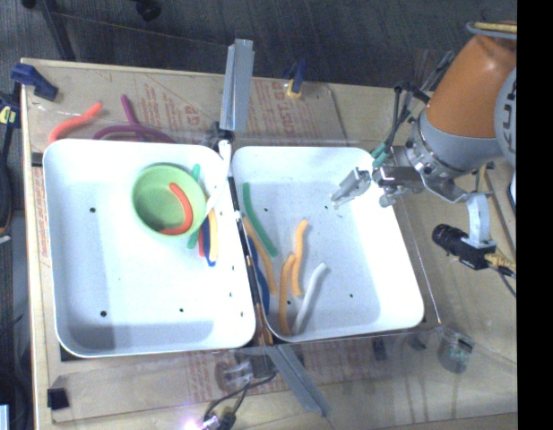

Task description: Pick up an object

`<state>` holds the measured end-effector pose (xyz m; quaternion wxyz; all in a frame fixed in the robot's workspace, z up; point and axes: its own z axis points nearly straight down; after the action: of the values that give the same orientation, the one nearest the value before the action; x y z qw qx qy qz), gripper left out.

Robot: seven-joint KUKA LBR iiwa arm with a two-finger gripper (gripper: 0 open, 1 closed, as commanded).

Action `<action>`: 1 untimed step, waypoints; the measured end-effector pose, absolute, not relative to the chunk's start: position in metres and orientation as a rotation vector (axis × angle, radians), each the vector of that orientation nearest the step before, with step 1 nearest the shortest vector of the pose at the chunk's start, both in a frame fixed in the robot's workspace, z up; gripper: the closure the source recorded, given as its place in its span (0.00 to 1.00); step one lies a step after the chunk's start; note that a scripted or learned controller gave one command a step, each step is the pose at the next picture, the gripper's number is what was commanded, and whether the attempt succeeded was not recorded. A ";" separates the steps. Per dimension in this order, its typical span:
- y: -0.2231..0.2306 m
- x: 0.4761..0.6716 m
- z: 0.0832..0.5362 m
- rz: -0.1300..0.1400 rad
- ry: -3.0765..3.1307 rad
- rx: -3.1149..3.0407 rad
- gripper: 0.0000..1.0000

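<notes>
Grey pincer (350, 187) hangs over my right bin's (397, 267) upper part (fingers apart, gripping nothing), orange strip (295, 258) below it.

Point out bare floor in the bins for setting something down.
Left bin: the whole front, below the green bowl. Right bin: its right half, beside the white strip. Crowded: along the divider, where the strips pile up.

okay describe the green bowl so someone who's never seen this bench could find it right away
Start at the left white bin, the one farther from the arm. In its upper middle sits the green bowl, round, with a curved orange strip inside it. It is the bin's sole round container; its neighbours are thin coloured strips.
</notes>
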<state>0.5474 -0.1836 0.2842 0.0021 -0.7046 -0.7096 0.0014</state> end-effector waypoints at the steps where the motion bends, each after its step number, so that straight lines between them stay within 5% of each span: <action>1: -0.177 0.583 0.101 0.007 -2.223 -2.213 0.00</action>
<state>0.5825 -0.1768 0.1007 0.0024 -0.7055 -0.7087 0.0023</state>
